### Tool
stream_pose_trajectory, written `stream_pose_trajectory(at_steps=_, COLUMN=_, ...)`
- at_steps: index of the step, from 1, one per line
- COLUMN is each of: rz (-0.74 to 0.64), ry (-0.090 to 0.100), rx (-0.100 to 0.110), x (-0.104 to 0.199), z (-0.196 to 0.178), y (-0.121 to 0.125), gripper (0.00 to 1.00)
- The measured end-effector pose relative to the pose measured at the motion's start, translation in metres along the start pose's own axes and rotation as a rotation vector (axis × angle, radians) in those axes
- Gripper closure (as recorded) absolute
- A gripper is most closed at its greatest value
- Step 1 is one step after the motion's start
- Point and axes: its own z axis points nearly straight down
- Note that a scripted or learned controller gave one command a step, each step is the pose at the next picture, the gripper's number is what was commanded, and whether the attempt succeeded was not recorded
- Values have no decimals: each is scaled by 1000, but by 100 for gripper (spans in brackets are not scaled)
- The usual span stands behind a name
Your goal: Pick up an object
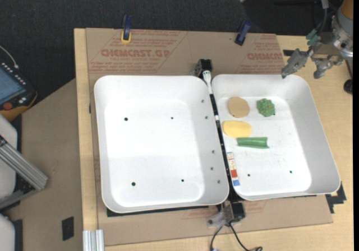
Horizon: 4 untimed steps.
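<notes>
So here's what you've got on the bench: two shallow white bins side by side on a sheet of brown cardboard (168, 48) with red lettering. The left bin (112, 98) sits in the middle-left of the frame, and the right bin (314, 126) takes up the middle-right.

All the pickable stuff is in the right bin, bunched up in its upper-left part. There's a round tan disc (238, 107) nearest the divider, a bumpy green lump (266, 107) just to the right of it, a yellow oval piece (237, 128) just below the tan disc and almost touching it, and a long green pod-shaped thing (252, 142) lying flat right under the yellow one. Down by the lower left edge of that bin there's a small red and blue sticker or tag (233, 173); too small to read.

Your gripper (305, 66) is way up in the upper right of the frame, hanging over the cardboard just past the top right corner of the right bin. Its two fingers are spread wide apart with nothing between them. It's well apart from all four items, with the green lump being the closest one.

Two blue clamps (127, 28) pin the cardboard along the top edge, and a cable (224, 233) trails off at the bottom centre.
</notes>
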Motion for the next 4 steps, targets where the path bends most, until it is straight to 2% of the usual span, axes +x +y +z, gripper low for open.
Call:
stream_pose_trajectory(at_steps=1, rz=4, ry=2, rx=8, x=-42, z=99, y=-33, gripper=0)
stream_pose_trajectory(at_steps=2, rz=-3, ry=-3, rx=-6, x=-48, z=119, y=33, gripper=0)
stream_pose_trajectory(at_steps=3, rz=-2, ry=4, rx=8, x=-13, z=197, y=10, gripper=0)
stream_pose_trajectory(at_steps=4, rz=-2, ry=-2, rx=-5, x=-15, z=180, y=14, gripper=100)
